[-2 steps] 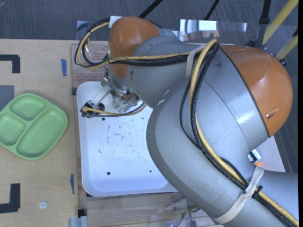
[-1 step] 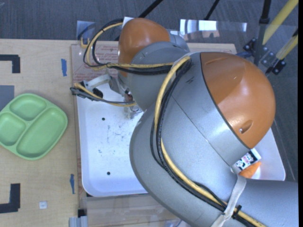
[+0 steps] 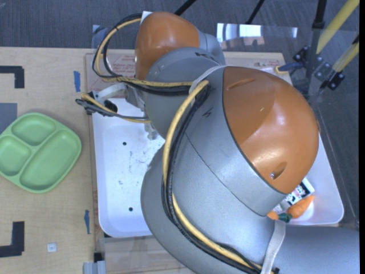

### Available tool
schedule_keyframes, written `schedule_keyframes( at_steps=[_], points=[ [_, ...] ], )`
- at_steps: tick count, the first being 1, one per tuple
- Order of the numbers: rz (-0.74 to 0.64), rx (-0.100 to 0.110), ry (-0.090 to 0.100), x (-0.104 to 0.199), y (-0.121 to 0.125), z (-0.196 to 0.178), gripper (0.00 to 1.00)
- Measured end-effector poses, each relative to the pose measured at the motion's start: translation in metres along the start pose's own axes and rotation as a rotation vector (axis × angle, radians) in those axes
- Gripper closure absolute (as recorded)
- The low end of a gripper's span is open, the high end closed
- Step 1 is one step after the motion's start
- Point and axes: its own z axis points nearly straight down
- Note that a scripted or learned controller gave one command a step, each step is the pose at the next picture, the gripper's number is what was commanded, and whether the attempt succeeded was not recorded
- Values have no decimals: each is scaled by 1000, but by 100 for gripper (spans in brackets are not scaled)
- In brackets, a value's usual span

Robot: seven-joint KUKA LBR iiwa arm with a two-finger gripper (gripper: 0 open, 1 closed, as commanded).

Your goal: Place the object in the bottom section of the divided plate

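The step in hand, as I judge it, is the pickup: the object (image 3: 295,208), a small orange carrot-like toy with a bit of green, lies in the near right corner of the right bin (image 3: 335,201), just beside a white tag with black marks (image 3: 300,190). It is well apart from the green divided plate (image 3: 39,152), which sits on the counter (image 3: 40,67) to the left of both bins.

My arm (image 3: 239,153) sprawls across the middle and my wrist hangs over the far end of the left bin (image 3: 114,170). Of my fingers (image 3: 150,131) I see barely a pale stub, so I cannot tell how far open they are or whether they have hold of anything (I would not bet on it).

To do this well I should come down straight over the toy, keeping off the bin wall it lies close to, and close across its narrow width. Then lift clear of both rims before crossing to the plate.

The plate's three sections look bare. The long one (image 3: 52,160) nearest the camera is my target. The left bin's floor shows dark specks and scuffs.
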Motion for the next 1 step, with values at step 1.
schedule_keyframes(
  at_steps=[1],
  points=[
    [-103,1,-3,-6,-1,26,100]
  ],
)
